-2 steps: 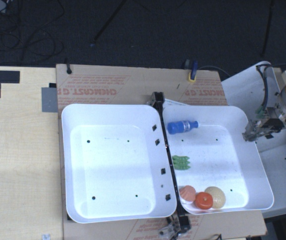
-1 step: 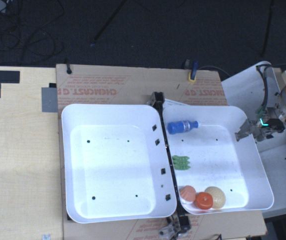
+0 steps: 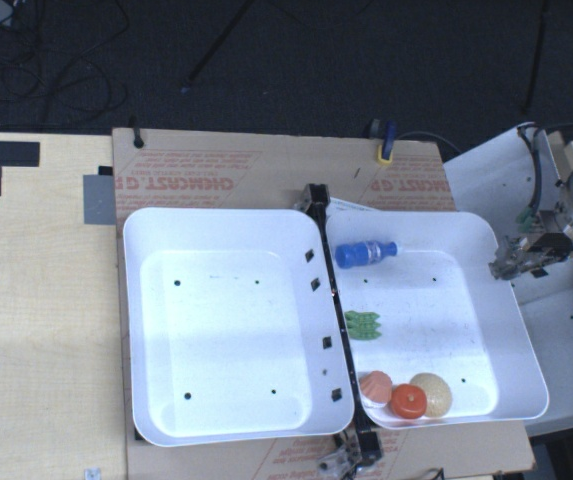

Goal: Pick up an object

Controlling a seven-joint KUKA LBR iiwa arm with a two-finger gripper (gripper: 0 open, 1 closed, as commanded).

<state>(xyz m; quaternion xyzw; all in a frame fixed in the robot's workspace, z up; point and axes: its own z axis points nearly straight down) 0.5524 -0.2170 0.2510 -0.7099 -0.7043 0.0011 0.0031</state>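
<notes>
The jaws (image 3: pixel 526 253) hang just outside the right rim of the right bin (image 3: pixel 511 298), whether open or closed I cannot tell, well apart from the blue bottle (image 3: pixel 365 254) at that bin's far left and the green pods (image 3: pixel 362 325) nearer its middle.

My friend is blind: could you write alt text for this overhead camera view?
Two shallow white bins sit side by side; the right bin holds a blue bottle, a green item and three small round objects. The gripper sits at its right edge.
</notes>
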